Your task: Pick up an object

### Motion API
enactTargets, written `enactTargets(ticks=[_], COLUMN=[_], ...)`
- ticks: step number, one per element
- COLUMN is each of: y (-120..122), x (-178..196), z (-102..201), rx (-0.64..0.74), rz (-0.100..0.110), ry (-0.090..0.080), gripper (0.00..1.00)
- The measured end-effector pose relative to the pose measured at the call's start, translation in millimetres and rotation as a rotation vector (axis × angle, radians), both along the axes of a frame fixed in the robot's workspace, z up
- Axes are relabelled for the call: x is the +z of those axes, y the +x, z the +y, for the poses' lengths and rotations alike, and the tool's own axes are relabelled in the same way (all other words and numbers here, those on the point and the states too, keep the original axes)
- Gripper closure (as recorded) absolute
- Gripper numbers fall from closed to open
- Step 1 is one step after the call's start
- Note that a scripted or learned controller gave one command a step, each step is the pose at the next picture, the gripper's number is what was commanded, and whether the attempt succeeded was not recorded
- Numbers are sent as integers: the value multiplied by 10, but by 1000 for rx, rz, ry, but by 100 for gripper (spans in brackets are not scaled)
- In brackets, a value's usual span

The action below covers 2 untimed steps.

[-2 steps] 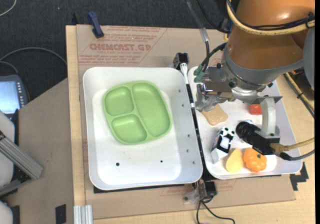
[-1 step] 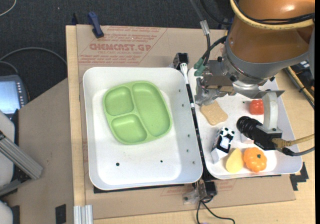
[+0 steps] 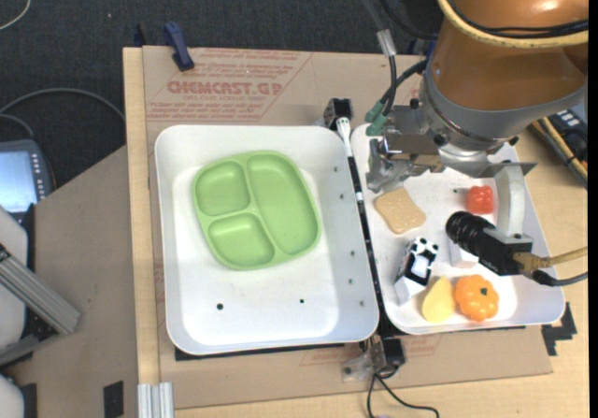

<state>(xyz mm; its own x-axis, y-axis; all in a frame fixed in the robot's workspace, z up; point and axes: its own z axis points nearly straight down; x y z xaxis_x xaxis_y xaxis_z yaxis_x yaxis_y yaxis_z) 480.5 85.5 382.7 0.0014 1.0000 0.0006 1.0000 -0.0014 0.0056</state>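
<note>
Objects for picking lie together in the right bin [image 3: 519, 309]: a tan bread slice [image 3: 400, 211] near its left edge, a red piece [image 3: 480, 198] toward the far side, and a black-and-white toy [image 3: 422, 260], a yellow wedge [image 3: 436, 301] and an orange pumpkin [image 3: 476, 298] by its near edge. The claw [image 3: 378, 173] hangs low at the far left corner, just beside the bread, probably because this piece is the closest target. Whether the claw is released or clenched, I cannot tell. The left bin [image 3: 177, 248] carries a green divided plate [image 3: 255, 210].
</note>
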Motion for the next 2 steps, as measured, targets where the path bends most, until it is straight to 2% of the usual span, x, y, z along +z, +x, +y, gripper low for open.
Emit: enactTargets(ticks=[1, 2], y=[-37, -15], x=[-1496, -1305], z=[-798, 127], rx=[-9, 10], rz=[22, 3], ry=[-4, 1], gripper=[100, 100])
